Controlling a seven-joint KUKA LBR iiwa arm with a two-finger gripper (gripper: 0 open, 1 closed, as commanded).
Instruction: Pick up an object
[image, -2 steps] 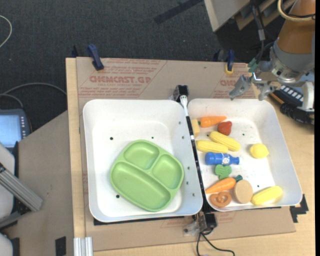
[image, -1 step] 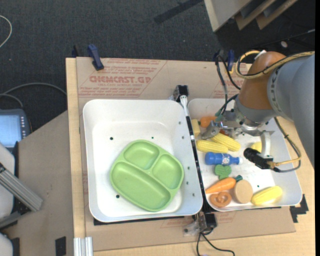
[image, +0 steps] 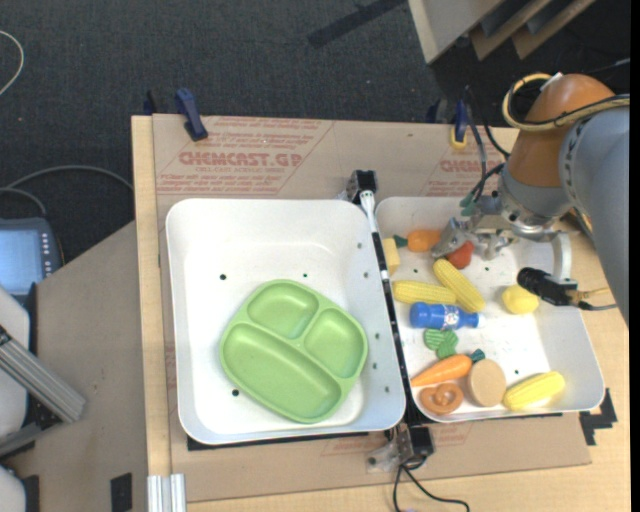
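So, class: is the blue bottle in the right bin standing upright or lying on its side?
Lying on its side: the blue bottle stretches flat across the right bin's floor, beside the corn.

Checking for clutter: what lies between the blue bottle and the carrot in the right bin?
In the camera view, a small green toy lies between the blue bottle and the carrot.

We see the right-hand shallow white bin crowded: two yellow plastic corn cobs, a blue plastic bottle, an orange plastic carrot and a round tan disc lie close together down its middle, leaving narrow gaps. Bare floor shows along its right side, between a yellow plastic lemon and a third yellow piece. In the left-hand white bin, a green divided plastic plate takes the lower middle; the upper half lies open
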